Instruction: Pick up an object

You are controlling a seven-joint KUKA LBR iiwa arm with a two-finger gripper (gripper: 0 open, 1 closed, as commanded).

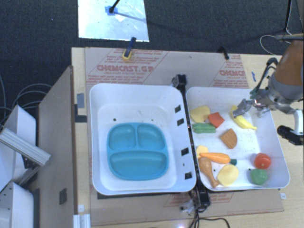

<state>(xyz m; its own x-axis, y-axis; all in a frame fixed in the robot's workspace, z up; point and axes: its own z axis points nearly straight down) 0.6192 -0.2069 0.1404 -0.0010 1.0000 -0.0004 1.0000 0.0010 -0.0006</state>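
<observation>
Two shallow white bins are sitting side by side on the desk (80,184) you are watching. Lying in the left bin (97,127) is a light-blue plastic divided plate (137,150). Crowding the right bin (278,141) are toy foods: a green pepper (203,128), a red block (216,119), an orange carrot (216,157), a yellow plastic banana (244,122), a red tomato (262,161). At the far right, the end effector (248,106) is hovering just above the banana; you cannot tell how its fingers are set.
</observation>
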